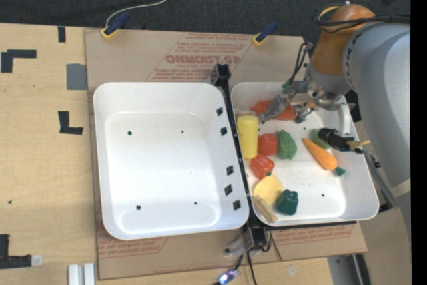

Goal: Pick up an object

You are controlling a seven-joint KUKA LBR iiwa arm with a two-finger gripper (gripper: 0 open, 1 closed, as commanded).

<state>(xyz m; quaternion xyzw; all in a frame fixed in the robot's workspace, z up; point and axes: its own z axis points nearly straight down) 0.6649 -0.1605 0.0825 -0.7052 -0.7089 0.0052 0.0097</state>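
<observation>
The right white bin (365,209) holds several toy foods: a yellow cylinder (247,135), a red pepper (267,143), a light green piece (287,145), an orange carrot (321,153), a pale yellow wedge (269,188) and a dark green pepper (287,202). At the bin's far side lies a flat red-orange piece (263,106). My gripper (284,115) hangs low over that piece, its two fingers spread apart, one finger (270,113) resting across it. Nothing is lifted between the fingers.
The left white bin (100,100) stands beside the right one, joined by a black-clipped divider (228,137). A red-orange chunk (261,165) and a tan stick (265,211) lie near the divider. A dark object (329,137) sits by the carrot. The grey arm (380,77) covers the right side.
</observation>
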